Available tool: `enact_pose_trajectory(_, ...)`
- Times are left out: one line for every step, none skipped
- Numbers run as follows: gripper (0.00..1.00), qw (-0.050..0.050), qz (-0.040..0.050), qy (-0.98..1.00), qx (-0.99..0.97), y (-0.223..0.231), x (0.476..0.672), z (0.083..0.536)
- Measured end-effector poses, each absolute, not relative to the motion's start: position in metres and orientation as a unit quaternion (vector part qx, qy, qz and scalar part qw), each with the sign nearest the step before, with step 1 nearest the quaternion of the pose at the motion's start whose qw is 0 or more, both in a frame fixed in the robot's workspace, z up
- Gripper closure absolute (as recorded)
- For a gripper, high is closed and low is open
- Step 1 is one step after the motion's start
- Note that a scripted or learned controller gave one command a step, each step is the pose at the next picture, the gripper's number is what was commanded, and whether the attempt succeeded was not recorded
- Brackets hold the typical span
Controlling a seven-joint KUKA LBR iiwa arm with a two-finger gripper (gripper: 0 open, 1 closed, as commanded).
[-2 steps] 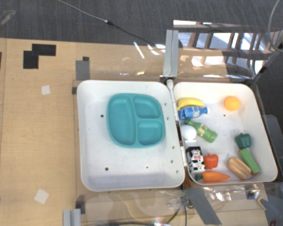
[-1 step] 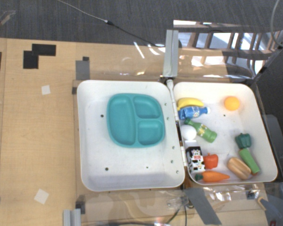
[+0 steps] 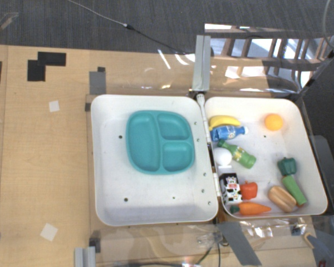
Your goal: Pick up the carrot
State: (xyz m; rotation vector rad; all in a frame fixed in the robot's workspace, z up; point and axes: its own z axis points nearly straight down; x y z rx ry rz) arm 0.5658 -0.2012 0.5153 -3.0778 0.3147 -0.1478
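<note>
The carrot (image 3: 254, 208) is orange and tapered, lying flat along the front wall of the right bin (image 3: 300, 115), its tip pointing right. A small red tomato-like piece (image 3: 249, 190) sits just behind it, and a black-and-white carton (image 3: 230, 188) stands to its left. A tan bread roll (image 3: 281, 198) lies just to the carrot's right.
The right bin also holds a banana (image 3: 225, 120), a blue pouch (image 3: 229, 132), a green bottle (image 3: 239, 155), a white egg (image 3: 222, 157), an orange ball (image 3: 274, 122) and a green vegetable (image 3: 291, 179). The left bin (image 3: 108, 149) holds a teal divided plate (image 3: 160, 141).
</note>
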Motion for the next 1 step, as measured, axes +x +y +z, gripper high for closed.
enact_pose_trajectory(1.00, 0.004, 0.0007, 0.096, -0.995, -0.2005, 0.6707, 0.4806)
